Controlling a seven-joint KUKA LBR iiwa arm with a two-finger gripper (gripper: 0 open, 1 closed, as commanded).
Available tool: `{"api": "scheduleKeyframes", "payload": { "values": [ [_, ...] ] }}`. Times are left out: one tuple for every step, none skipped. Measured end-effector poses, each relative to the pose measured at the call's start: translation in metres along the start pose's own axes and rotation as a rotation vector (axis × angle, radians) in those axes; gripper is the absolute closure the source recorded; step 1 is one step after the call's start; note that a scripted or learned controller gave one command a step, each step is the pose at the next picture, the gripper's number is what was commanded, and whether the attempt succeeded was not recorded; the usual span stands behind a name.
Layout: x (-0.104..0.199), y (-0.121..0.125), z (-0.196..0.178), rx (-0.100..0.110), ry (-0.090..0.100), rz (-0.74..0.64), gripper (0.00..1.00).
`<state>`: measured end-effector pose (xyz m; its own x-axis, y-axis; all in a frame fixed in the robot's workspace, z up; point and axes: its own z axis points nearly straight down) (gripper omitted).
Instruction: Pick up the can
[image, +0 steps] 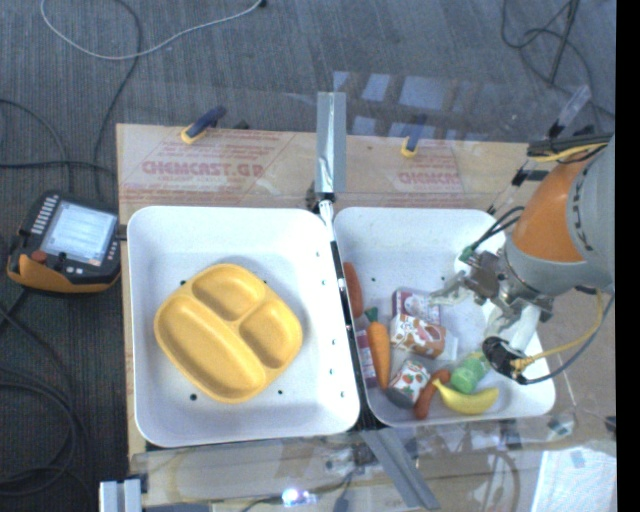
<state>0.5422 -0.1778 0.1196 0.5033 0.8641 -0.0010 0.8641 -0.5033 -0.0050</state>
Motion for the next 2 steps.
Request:
{"api": "scheduleKeyframes", "payload": {
  "values": [
    [-0.046,-0.029,-0.041,0.000,0.000,0.144,0.00],
    [-0.002,-0.054,0.017,-0.003,0.001,0.066,0.00]
  ]
}}
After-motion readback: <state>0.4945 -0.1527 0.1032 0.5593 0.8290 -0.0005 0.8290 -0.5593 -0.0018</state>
